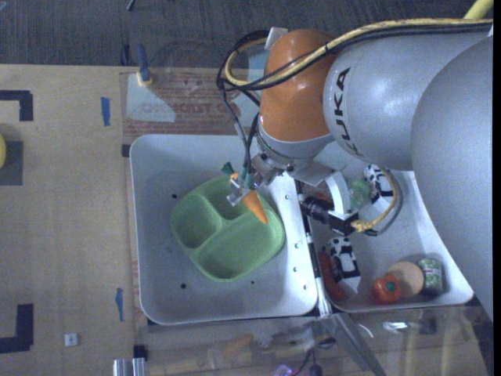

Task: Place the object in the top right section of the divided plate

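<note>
— Plate (210, 245) first: where does it lie?
— It is green and divided, and it rests flat on the floor of the left bin (149, 233).
— What sits nearest the camera?
— A red tomato (386, 288), a tan disc (407, 275) and a green can (431, 276). They are bunched together in the right bin (452, 287), well to the right of the plate.
— And the carrot (256, 207)?
— It is orange with a green top. It is over the plate's right rim, at the edge of the upper right section, with its point toward the plate's right.
— Does the gripper (241, 186) hold it?
— The gripper hangs right at the carrot's leafy end, above the plate's upper right part. Whether it is clamped on the carrot cannot be told from this angle.
— What lies beyond that?
— The orange band (293, 84) and grey arm (407, 92) rise beyond and right of the plate. A strip of blue tape (106, 110) sits on the bench, beyond the plate to its left.
</note>
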Tool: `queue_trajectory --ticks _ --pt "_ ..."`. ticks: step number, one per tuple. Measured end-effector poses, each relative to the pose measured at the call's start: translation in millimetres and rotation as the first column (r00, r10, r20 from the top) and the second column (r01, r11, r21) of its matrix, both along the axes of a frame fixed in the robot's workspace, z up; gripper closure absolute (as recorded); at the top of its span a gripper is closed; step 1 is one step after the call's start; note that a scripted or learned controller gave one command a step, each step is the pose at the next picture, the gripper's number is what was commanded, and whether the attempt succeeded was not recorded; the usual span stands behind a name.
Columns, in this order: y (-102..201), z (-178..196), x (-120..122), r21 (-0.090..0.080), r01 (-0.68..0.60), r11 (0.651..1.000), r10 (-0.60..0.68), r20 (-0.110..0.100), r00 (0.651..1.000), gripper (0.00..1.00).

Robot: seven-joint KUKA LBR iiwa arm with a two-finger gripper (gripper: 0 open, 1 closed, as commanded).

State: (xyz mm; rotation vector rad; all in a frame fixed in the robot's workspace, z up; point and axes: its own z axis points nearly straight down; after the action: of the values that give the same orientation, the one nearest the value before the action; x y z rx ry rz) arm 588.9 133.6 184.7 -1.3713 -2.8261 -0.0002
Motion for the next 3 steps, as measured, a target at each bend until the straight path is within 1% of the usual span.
queue_trajectory --ticks 1,2,3 --pt "37.0 21.2 61.4 0.001 -0.029 1.0 0.029 0.004 1.0 1.0" --pt "-46.0 0.7 54.7 -0.001 0.116 0.993 -0.116 0.0 0.993 1.0" --pt "-9.1 -60.7 60.3 0.0 0.297 0.955 -0.297 0.001 0.955 1.0"
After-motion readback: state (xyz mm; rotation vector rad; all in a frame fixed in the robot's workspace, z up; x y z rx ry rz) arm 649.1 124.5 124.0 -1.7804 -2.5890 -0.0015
